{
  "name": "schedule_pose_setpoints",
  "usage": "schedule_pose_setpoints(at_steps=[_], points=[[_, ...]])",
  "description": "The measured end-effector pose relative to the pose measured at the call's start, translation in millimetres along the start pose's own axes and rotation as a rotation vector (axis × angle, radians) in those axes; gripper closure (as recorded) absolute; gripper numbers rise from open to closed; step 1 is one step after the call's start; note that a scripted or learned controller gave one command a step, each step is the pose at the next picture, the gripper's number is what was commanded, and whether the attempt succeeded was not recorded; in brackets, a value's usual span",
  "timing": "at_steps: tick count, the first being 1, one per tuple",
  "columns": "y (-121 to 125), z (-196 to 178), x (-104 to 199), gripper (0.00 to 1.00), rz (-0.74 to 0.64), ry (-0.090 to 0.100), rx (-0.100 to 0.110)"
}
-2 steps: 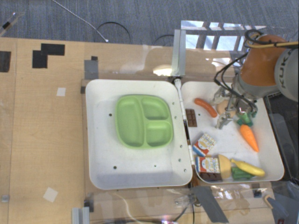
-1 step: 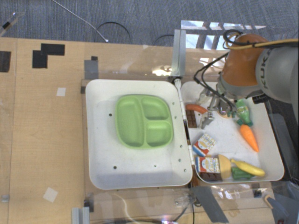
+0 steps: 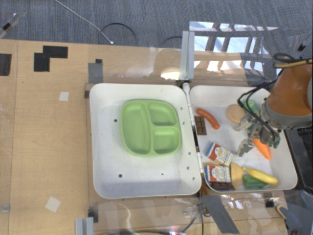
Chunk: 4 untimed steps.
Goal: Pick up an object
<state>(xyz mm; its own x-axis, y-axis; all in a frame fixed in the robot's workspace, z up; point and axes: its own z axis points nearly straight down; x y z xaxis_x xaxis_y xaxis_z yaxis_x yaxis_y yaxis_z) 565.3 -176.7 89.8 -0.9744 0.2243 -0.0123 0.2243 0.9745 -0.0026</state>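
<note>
Claw (image 3: 250, 137): you see it reaching in from the right over the right bin (image 3: 292, 179), below the arm's orange band (image 3: 292, 93). Its fingers (image 3: 243, 148) stand apart with nothing between them. One tip points down near the bin floor; the other side sits close to the carrot.

Carrot (image 3: 264, 150): orange, lying just beside the claw on its right, tilted toward the bin's lower right.

Round tan piece (image 3: 235, 114): just left of the claw, near the bin's upper middle.

Sausage (image 3: 207, 118): red-orange, slanted, in the bin's upper left, well apart from the claw.

Dark bar (image 3: 200, 125): beside the sausage, against the left wall.

Small cartons (image 3: 218, 153) (image 3: 218, 175): two, printed, in the lower left part of the bin.

Banana (image 3: 260, 175): yellow, along the lower edge, with a green item (image 3: 251, 182) touching it.

Left bin (image 3: 105, 180): you find a green divided plate (image 3: 149, 127) lying flat in its middle.
</note>
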Motion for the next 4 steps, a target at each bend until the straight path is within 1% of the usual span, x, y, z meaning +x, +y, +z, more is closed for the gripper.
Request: schedule_pose_setpoints(at_steps=[1, 2, 3, 4], points=[[55, 1, -19, 0.00, 0.185, -0.001, -0.006], [98, 2, -65, 0.00, 0.219, 0.001, -0.006], [97, -14, -70, 1.00, 0.214, -0.013, -0.006], [164, -143, -56, 1.00, 0.345, -0.010, -0.012]])
